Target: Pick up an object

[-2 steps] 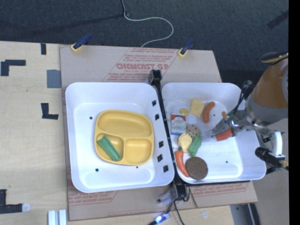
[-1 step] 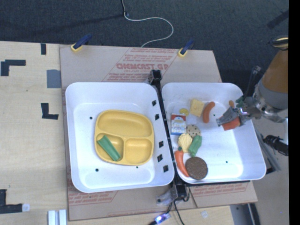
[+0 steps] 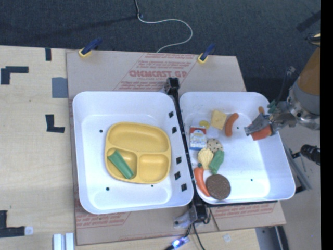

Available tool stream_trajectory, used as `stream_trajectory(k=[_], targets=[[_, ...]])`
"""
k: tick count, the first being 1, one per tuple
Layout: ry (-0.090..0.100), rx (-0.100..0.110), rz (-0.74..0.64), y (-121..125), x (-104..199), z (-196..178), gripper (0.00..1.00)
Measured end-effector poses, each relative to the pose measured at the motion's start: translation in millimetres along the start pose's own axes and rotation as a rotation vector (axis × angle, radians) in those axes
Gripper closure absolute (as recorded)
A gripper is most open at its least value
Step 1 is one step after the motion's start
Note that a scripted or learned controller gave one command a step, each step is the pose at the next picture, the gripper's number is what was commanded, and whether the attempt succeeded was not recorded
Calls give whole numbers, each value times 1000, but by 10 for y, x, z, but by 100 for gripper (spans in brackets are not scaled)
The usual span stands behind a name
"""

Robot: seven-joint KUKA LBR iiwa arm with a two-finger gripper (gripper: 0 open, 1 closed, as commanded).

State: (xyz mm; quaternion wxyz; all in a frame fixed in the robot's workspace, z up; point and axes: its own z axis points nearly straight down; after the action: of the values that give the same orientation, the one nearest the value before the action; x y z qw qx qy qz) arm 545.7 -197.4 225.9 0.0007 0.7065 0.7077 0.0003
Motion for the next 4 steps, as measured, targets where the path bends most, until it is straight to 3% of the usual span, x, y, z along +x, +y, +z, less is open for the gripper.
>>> stream_trajectory(k=[2, 3, 4], targets=[[2, 2, -6, 462, 1105, -76, 100], [2, 5, -4, 573, 1578, 94, 100], [1, 3, -1, 626, 1718, 87, 100]])
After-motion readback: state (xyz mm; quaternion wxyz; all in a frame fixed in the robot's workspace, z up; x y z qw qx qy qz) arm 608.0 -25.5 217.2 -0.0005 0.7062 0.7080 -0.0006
